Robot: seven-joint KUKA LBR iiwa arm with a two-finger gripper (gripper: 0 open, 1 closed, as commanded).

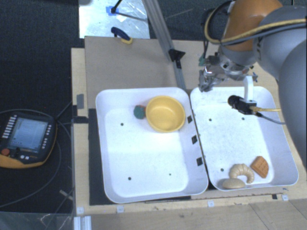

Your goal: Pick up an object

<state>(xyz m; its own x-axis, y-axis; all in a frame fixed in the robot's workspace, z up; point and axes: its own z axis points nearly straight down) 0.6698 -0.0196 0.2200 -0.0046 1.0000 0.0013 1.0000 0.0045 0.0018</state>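
My gripper (pixel 206 82) hangs over the back left corner of the right bin (pixel 273 123), beneath the orange band of the arm (pixel 249 11). I see no object at its tip. At the front of the right bin lie a croissant-shaped piece (pixel 242 171), a beige oval piece (pixel 232 183) touching it, and an orange waffle-like square (pixel 260 166). All of these are far in front of the gripper. The left bin (pixel 144 176) holds a yellow bowl (pixel 165 113) at its back right, with a small teal object (pixel 139 111) beside the bowl's left rim.
A black part with a yellow cable (pixel 241 104) and a white bracket (pixel 248 88) hang from the wrist over the right bin. A slanted metal pole (pixel 163 32) stands behind the bins. A teach pendant (pixel 25 138) lies on the floor at the left.
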